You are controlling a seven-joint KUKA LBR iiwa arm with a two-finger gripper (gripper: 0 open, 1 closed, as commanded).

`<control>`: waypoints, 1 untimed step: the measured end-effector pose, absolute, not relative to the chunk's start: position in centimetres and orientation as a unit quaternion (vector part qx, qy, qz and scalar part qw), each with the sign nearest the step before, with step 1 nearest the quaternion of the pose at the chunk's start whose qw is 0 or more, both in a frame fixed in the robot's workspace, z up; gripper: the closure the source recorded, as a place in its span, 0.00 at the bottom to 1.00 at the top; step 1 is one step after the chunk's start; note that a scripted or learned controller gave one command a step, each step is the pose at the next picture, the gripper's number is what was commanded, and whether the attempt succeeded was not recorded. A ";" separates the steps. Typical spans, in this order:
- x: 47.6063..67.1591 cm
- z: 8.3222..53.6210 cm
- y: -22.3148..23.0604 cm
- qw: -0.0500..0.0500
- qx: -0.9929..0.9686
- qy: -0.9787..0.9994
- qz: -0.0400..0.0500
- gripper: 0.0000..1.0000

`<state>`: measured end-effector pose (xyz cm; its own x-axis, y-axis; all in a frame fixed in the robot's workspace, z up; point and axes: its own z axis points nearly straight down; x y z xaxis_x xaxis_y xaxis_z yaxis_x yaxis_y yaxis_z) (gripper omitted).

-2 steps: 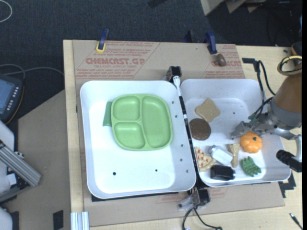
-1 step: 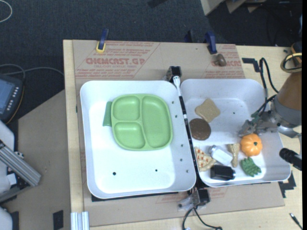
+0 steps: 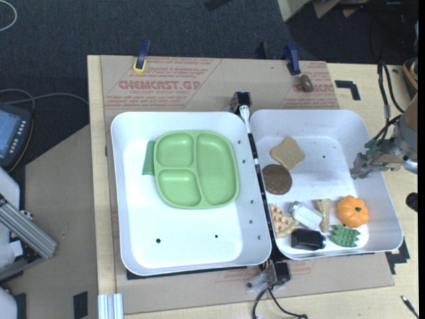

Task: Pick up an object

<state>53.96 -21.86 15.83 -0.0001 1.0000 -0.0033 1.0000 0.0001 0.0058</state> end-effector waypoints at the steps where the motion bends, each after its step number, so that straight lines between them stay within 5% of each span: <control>1: 53.8 20.2 -21.9 0.003 0.707 0.707 0.001 1.00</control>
